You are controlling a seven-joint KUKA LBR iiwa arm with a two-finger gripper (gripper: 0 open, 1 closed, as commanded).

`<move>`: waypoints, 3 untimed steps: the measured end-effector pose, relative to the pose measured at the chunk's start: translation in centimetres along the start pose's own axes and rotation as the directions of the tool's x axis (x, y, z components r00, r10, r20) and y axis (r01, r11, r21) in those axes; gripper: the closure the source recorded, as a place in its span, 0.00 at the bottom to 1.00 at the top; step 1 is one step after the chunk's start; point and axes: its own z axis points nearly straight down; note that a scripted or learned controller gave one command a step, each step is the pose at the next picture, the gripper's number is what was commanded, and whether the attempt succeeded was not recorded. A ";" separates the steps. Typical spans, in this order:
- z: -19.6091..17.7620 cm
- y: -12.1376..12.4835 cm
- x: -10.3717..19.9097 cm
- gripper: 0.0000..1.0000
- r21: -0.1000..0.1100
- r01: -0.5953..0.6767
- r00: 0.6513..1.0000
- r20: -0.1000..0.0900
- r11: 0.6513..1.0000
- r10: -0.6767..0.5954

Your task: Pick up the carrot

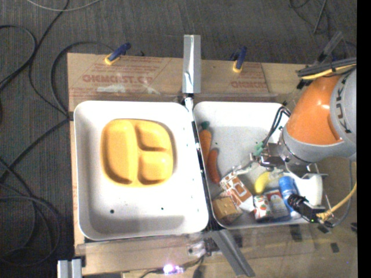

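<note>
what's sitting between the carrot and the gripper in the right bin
In the camera view, bare white bin floor separates the carrot from the gripper. The sausage and cartons lie lower, off that line.

Carrot (pixel 205 139): orange, green-topped, lying lengthwise along the right bin's left wall, top end toward the far side.

Count of things on the bench

Two white bins side by side, the left bin (pixel 87 213) and the right bin (pixel 243 117); one yellow divided tray (pixel 139 151) in the left; in the right, one carrot (pixel 205 142), one reddish sausage-shaped piece (pixel 214 164), one banana (pixel 262 182), one blue-capped bottle (pixel 286 188), one brown block (pixel 226 208), two small printed cartons (pixel 235 189) (pixel 262 207); two blue-and-yellow clamps (pixel 117 52) (pixel 238 59) on the cardboard sheet (pixel 139 77) behind.
</note>
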 end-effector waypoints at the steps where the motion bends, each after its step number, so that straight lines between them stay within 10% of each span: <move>1: -1.0 -1.5 3.5 0.00 0.000 -0.121 0.993 -0.001 0.993 0.121; 2: 7.2 -0.7 1.1 0.00 -0.017 -0.157 0.988 -0.004 0.987 0.157; 3: 6.2 -0.6 1.4 1.00 -0.015 -0.154 0.988 -0.010 0.988 0.153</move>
